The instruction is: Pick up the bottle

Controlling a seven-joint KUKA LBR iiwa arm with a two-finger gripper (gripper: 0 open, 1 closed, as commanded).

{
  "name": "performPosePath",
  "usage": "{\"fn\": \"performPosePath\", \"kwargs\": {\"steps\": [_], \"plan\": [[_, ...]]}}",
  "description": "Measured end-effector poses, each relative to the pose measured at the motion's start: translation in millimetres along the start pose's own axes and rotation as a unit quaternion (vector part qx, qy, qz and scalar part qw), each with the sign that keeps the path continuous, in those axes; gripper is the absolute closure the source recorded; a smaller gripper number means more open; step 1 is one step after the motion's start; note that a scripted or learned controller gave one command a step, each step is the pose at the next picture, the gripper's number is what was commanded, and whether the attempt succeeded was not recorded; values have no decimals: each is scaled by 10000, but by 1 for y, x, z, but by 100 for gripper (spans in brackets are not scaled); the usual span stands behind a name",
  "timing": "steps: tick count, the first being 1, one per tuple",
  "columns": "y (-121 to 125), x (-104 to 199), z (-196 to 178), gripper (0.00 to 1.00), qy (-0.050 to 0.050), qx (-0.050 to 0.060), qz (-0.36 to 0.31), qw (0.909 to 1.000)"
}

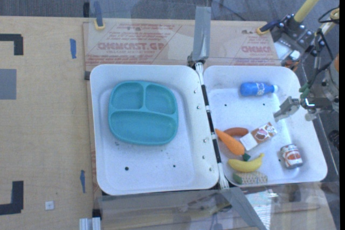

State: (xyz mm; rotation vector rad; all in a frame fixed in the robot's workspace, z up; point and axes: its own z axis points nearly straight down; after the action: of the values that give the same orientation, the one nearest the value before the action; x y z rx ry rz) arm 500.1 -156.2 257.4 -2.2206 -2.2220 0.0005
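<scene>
- bottle [257, 88]: blue, white cap, lying on its side near the far wall of the right bin [310, 167], cap end pointing right
- gripper [287, 109]: over the right bin's right side, just right of and nearer the camera than the bottle, clear of it
- jaws: can't tell if spread or closed from this angle; nothing visible between them
- rest of right bin: carrot [230, 143], sausage [236, 131], snack packet [260, 134], banana [246, 164], small can [291, 156], all clustered toward the near side
- left bin [102, 167]: teal divided plate [143, 112]
</scene>
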Motion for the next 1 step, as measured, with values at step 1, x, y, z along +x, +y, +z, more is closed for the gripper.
{"fn": "performPosePath", "kwargs": {"steps": [1], "plan": [[70,1,164,0,-4,-17,-625,9980]]}}
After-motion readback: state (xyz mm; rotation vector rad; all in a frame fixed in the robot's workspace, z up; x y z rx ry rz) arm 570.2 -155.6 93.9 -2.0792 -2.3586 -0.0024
